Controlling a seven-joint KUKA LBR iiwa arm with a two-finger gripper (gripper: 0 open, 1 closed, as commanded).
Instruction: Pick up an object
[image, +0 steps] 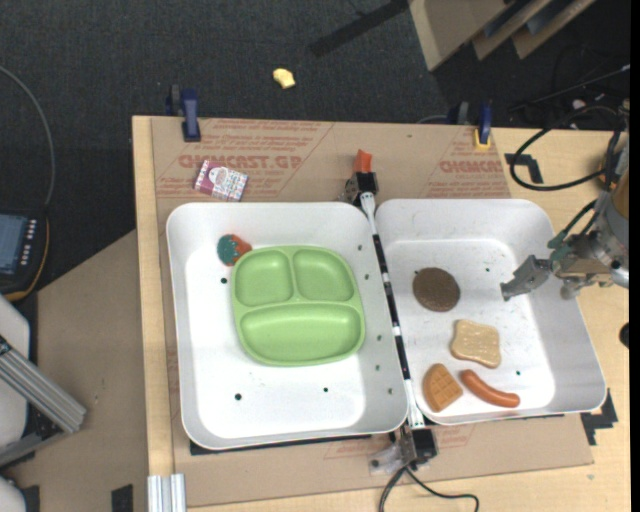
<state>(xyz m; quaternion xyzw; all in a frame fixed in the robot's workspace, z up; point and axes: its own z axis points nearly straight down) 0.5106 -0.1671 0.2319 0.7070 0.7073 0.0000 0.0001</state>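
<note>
The hand hung open, empty. Nearest it lay the brown patty: light, stiff, flat; best pinched across its edges.

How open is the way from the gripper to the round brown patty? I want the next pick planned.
Probably open, yes. The gripper hangs over the right white bin, right of the round brown patty, with bare bin floor between them. The toast slice and red sausage lie nearer the camera, off that line.
</note>
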